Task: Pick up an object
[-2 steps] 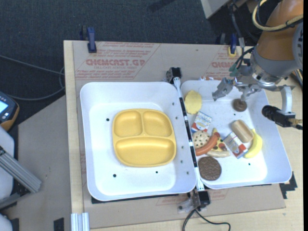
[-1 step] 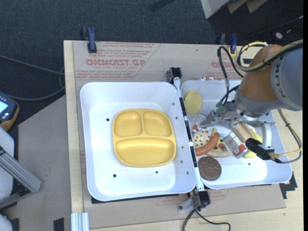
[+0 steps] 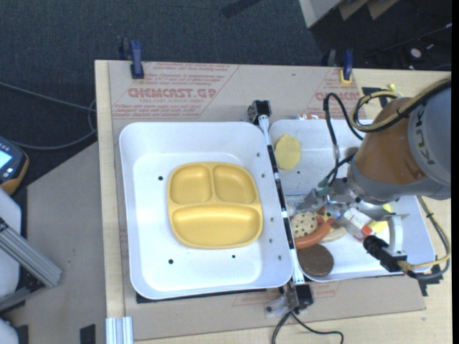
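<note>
The tabletop [image 3: 172, 95], a board with red lettering, carries two shallow white bins side by side. The left bin [image 3: 143, 192] fills the centre-left of the frame and holds a yellow divided plate [image 3: 214, 205] with three compartments, lying flat near the bin's middle.

The right bin [image 3: 315, 131] sits at centre-right, and the arm [image 3: 401, 153] reaches in over it from the right edge, its orange band showing above the grey wrist. The tool [image 3: 331, 201] hangs low over the bin's lower middle, among a cluster of toy food items. Whether it is open or closed cannot be told: the wrist and cables crowd that spot.

The things to pick lie in the right bin. A pale yellow round piece [image 3: 288, 151] rests alone near the bin's upper left corner, well apart from the tool. A chocolate-chip cookie [image 3: 303, 224] lies just below and left of the tool, close to the divider between the bins. An orange-red sausage-like piece [image 3: 319, 236] curves beside the cookie, touching or nearly touching it. A dark brown round disc [image 3: 316, 260] lies at the bin's lower edge, just below the sausage piece.

Two blue clamps [image 3: 134, 57] grip the board's upper edge.
</note>
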